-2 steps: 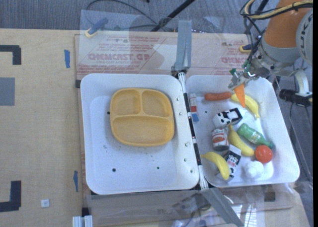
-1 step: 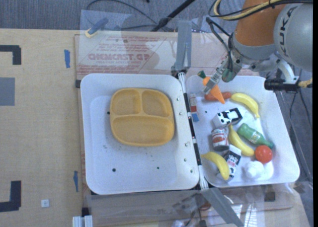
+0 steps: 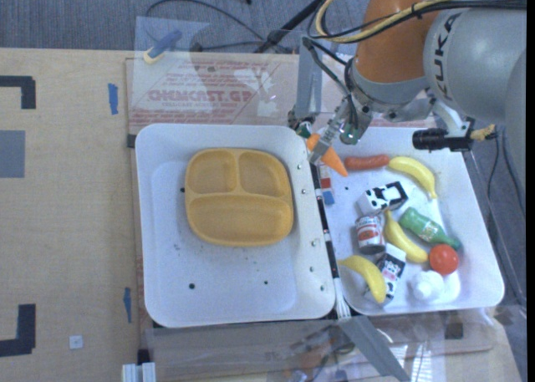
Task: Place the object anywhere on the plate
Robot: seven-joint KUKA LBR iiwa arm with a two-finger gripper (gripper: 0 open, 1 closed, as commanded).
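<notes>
Camera view, small orange carrot (image 3: 332,160) at gripper (image 3: 322,140), yellow plate (image 3: 239,196) apart

1. Right bin (image 3: 481,230): three bananas (image 3: 415,173), (image 3: 401,236), (image 3: 368,276); red sausage (image 3: 366,162); green bottle (image 3: 425,226); red ball (image 3: 443,259); small can (image 3: 369,232).
2. Desk (image 3: 67,230): blue tape strips (image 3: 113,98); black corner marks (image 3: 21,92).
3. Behind bins: clear labelled sheet (image 3: 205,92).

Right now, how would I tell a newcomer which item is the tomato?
Look in the right bin, at its near right corner. The tomato sits there beside a green bottle and above a white object; it is the bin's one round red item.
</notes>
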